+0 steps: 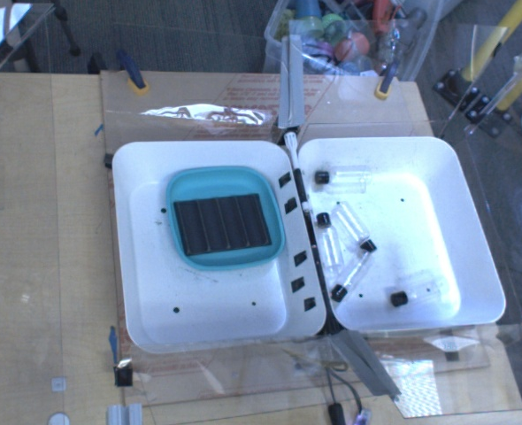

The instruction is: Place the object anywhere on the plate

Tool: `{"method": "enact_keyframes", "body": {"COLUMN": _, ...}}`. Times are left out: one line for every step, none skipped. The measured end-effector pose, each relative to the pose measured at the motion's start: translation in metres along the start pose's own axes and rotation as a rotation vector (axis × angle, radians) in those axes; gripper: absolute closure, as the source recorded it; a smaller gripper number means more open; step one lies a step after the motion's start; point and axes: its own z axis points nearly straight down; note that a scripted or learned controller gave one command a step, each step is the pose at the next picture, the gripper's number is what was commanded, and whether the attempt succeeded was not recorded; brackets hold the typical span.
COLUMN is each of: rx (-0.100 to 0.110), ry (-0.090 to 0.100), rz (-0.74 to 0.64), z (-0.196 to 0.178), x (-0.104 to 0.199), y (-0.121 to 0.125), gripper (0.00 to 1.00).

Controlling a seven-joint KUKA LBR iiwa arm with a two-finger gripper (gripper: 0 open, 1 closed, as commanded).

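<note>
A teal, rounded-square plate (226, 177) sits in the upper middle of the left white bin (155, 312). A dark, ribbed rectangular slab (221, 224) lies flat on the plate and covers most of its floor. In the right white bin (447, 211), several clear vials with black caps lie scattered. One vial (345, 181) is near the back, two vials (354, 230) (330, 242) lie by the divider, and another vial (418, 292) rests toward the front.
A ridge with black tabs (298, 237) divides the two bins. Behind the bins stands a clear tub (349, 16) full of colourful items. Wooden bench top (40, 237) stretches to the left of the bins.
</note>
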Motion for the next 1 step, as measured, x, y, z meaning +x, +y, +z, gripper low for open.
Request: {"method": "enact_keyframes", "body": {"rx": 0.003, "ry": -0.002, "rz": 0.101, "z": 0.0, "x": -0.0081, "y": 0.0005, "gripper": 0.0}}
